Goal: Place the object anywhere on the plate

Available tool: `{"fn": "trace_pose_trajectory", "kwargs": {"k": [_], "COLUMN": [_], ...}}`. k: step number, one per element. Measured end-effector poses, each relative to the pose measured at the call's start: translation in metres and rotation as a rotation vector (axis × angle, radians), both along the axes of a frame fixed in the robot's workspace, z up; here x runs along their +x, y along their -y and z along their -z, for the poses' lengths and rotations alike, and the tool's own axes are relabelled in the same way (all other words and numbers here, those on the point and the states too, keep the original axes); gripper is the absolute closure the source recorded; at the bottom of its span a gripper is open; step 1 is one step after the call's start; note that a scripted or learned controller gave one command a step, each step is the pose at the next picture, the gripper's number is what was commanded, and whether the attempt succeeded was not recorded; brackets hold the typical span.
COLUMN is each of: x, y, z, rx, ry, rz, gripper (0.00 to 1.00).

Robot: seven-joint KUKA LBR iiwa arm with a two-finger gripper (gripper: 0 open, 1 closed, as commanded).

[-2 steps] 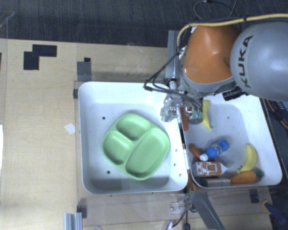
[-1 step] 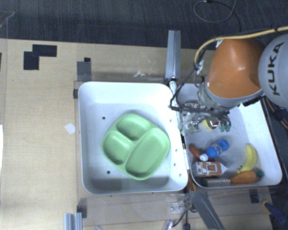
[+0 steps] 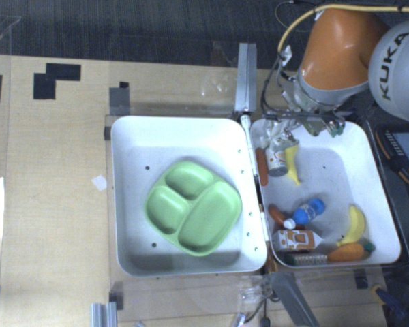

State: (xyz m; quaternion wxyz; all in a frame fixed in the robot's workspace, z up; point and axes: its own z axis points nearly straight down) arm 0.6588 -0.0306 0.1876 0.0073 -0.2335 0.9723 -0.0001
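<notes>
A small can (image 3: pixel 278 161) stands at the right bin's (image 3: pixel 385 203) far left end, a yellow banana (image 3: pixel 292 165) just beside it; the end effector (image 3: pixel 281 139) hangs directly over the can, grip state impossible to tell; the green sectioned plate (image 3: pixel 193 206) lies in the left bin (image 3: pixel 133 182) on the worktop (image 3: pixel 48 203).

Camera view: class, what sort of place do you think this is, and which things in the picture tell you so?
Probably a robotics lab bench set up for pick-and-place trials. An industrial KUKA arm reaches over two white bins: one holds a green divided plate, the other toy food such as a banana.
</notes>
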Motion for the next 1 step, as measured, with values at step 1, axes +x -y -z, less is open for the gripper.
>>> {"fn": "trace_pose_trajectory", "kwargs": {"k": [1], "x": [-0.0614], "y": [0.0023], "z": [-0.0105], "rx": [-0.004], "ry": [-0.004], "rz": [-0.266], "gripper": [1.00]}}
